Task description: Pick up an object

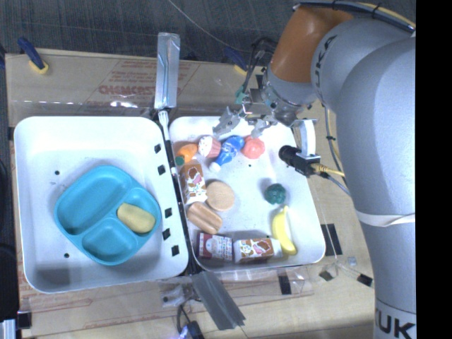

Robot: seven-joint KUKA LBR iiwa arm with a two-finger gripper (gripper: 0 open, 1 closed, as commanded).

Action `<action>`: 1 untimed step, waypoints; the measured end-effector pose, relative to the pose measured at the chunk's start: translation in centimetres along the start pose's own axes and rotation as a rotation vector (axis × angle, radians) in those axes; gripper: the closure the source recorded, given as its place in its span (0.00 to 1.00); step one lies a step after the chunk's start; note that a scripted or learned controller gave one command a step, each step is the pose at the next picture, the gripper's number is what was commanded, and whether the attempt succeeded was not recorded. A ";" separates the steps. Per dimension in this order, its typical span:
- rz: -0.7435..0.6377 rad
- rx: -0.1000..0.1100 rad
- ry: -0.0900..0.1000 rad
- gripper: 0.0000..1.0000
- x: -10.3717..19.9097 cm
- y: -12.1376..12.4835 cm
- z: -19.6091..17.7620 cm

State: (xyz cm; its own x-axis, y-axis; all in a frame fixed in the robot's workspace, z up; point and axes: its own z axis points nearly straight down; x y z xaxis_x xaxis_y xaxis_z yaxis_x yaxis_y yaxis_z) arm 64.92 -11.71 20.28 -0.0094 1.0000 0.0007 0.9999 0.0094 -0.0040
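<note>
**Gripper Hangs Over Crowded Right Bin, Fingers Apart and Empty**

At the bottom of the frame, along the near wall of the right bin [311, 249], two small cartons [239, 248] lie end to end, with a banana [283, 232] just to their right. Above them sit a hot dog [204, 217], a round tan biscuit [220, 195] touching it, and a brown snack packet [193, 179] standing against the divider. A dark green ball [275, 193] rests apart near the bin's right side. In the left bin [35, 260], toward the lower left of the frame, a blue divided plate [85, 203] carries a yellow potato-shaped piece [137, 217] in its right compartment. Farther up, a row of small items crosses the right bin's upper part: an orange piece [186, 150], a pink-and-white cupcake [209, 146], a blue-and-white toy [229, 150] and a red ball [253, 147]. Directly above that row, the gripper [243, 122] hovers with its two fingers spread, nothing between them. The grey arm [374, 119] with its orange band fills the upper right of the frame.
</note>
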 end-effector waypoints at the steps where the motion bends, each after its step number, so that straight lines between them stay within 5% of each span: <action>1: -0.009 -0.016 -0.005 0.00 -0.1 -10.6 9.4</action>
State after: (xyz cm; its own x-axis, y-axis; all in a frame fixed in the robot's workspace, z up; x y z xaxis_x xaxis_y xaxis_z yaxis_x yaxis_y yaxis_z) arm 54.31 -11.86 10.92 -0.0188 0.9998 -0.0048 0.9998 0.0188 0.0116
